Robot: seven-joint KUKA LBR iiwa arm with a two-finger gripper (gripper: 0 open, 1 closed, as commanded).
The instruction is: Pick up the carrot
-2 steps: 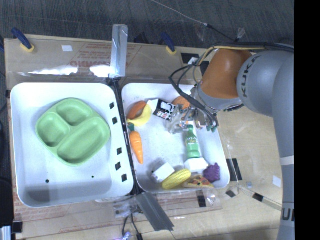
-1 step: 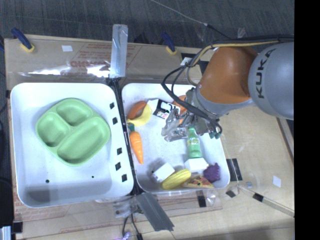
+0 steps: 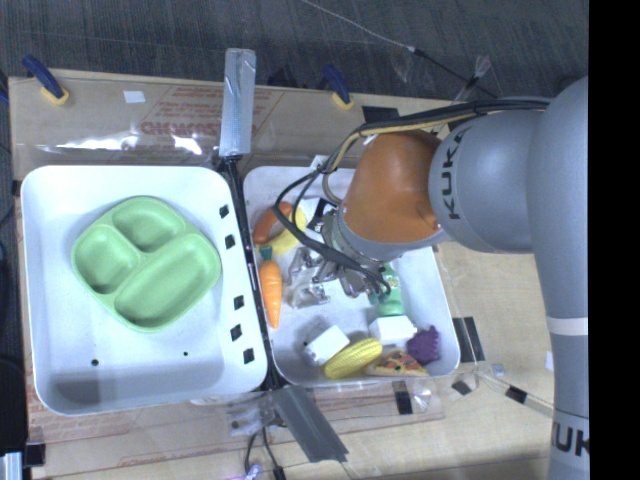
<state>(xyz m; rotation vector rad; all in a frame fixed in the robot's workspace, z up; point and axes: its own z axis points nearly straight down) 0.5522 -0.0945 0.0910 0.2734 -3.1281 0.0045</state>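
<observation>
An orange carrot (image 3: 271, 291) lies lengthwise along the left wall of the right bin (image 3: 440, 286), its tip pointing toward the near edge. My gripper (image 3: 318, 280) hangs low in the middle of that bin, just to the right of the carrot, under the orange wrist band. Nothing shows between its metal fingers. The arm covers much of the bin's far half.
The left bin (image 3: 50, 298) holds a green divided plate (image 3: 148, 260). Near the gripper lie an orange and yellow toy (image 3: 272, 224), a white block (image 3: 326, 344), a yellow banana (image 3: 352, 358), a pizza slice (image 3: 396, 365), purple grapes (image 3: 425, 345), a second white block (image 3: 392, 328).
</observation>
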